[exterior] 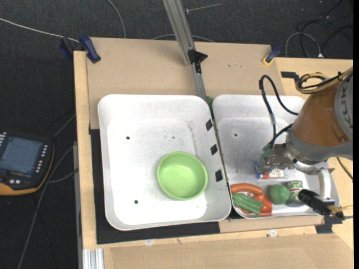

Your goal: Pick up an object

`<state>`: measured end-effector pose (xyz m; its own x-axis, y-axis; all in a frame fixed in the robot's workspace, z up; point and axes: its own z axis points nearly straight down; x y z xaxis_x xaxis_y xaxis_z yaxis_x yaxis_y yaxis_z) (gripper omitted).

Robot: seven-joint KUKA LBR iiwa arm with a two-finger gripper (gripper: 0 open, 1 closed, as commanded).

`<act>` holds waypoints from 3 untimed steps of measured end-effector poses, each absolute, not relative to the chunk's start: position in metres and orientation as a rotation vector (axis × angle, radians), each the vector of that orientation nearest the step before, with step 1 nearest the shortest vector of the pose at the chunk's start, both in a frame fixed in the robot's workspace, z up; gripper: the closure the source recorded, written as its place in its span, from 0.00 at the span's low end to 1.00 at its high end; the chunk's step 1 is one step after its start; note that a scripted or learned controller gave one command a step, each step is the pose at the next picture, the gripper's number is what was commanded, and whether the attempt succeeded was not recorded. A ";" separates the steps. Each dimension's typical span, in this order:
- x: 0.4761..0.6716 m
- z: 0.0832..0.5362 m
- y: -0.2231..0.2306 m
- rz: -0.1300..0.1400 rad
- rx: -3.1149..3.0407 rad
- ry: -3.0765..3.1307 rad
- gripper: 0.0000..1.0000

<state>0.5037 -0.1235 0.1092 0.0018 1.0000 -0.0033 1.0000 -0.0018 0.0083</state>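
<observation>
A light green bowl [182,176] sits in the left bin [129,116], toward its front right. In the right bin [241,114], near the front edge, lie an orange and green toy [250,199], a green ball [278,193] and a small patterned piece [294,185]. A flat item with blue, red and white [270,172] lies just under the gripper [274,162]. The gripper hangs low over the front right part of the right bin, right above that flat item.
The grey and orange arm [322,122] covers the right bin's right side. A slanted metal pole [182,29] crosses the back of the bench. A black cable [269,102] loops over the right bin. A handheld pendant [22,161] lies off the bench at left.
</observation>
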 end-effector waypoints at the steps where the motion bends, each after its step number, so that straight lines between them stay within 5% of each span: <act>1: 0.503 0.158 -0.133 0.003 2.219 2.219 1.00; 2: 0.501 0.220 -0.130 0.006 2.217 2.219 1.00; 3: 0.501 0.208 -0.130 0.000 2.221 2.222 1.00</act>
<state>0.5012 -0.1297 0.2076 -0.0004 1.0000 0.0000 1.0000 0.0004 -0.0001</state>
